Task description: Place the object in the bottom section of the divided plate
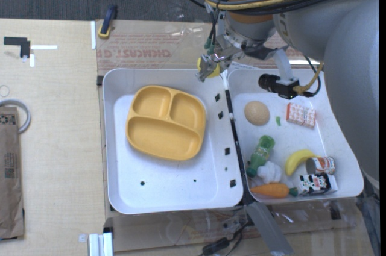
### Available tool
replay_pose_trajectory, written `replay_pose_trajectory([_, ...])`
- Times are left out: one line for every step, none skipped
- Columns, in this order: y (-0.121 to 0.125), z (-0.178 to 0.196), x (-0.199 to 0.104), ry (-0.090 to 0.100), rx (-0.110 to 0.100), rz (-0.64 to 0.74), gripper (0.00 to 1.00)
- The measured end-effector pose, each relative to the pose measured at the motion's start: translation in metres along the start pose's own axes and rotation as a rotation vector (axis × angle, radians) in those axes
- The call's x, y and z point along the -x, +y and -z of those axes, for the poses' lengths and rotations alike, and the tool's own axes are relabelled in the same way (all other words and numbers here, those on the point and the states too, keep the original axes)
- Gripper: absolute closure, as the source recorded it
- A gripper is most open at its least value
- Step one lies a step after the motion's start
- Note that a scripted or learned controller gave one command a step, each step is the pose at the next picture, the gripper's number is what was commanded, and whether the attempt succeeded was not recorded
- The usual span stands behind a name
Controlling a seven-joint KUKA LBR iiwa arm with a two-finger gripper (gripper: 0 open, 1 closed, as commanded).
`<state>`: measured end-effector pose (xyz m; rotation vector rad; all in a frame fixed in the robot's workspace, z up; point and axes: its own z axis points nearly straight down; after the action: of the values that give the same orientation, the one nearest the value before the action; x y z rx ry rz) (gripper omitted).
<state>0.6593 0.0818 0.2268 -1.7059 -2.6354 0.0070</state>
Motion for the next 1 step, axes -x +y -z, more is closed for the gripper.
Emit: replay_pose_trajectory([-0.0246,-0.017,-0.1108,0.0,0.001,0.347,1.0])
